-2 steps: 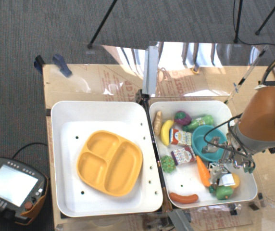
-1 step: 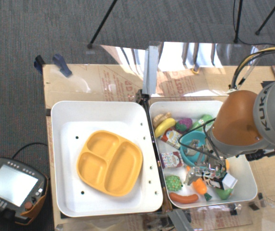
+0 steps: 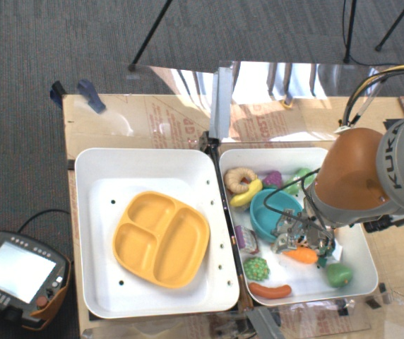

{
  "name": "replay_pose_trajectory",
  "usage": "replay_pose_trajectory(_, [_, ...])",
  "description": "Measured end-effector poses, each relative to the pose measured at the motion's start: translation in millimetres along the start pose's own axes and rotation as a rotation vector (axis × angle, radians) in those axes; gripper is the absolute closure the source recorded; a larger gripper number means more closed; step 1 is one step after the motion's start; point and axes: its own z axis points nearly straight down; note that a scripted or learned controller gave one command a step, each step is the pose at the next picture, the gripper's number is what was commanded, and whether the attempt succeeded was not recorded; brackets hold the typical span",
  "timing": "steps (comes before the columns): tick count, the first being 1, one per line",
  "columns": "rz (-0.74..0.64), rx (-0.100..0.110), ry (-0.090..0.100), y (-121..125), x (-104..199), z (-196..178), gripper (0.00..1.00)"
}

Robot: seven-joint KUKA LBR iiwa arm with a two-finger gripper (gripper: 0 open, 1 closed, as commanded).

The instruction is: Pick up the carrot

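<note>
Two-finger gripper [image 3: 302, 242] low in right white bin [image 3: 366, 260], directly over small orange plastic carrot [image 3: 301, 256]; jaws' state cannot be told.

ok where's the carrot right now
In the right bin, the carrot lies toward the near side, just under the gripper, between the teal bowl and the green fruit.

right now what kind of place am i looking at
Probably a robotics lab test bench: a robot arm over two white bins, toy food like the carrot, a teach pendant on carpet.
</note>
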Motion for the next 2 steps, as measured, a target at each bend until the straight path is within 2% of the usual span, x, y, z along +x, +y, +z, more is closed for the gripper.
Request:
replay_pose_trajectory(1, [-0.002,-0.001,0.006,1,2,2,0.00])
replay_pose_trajectory(2, [0.059,0.000,0.011,-26,34,13,0.00])
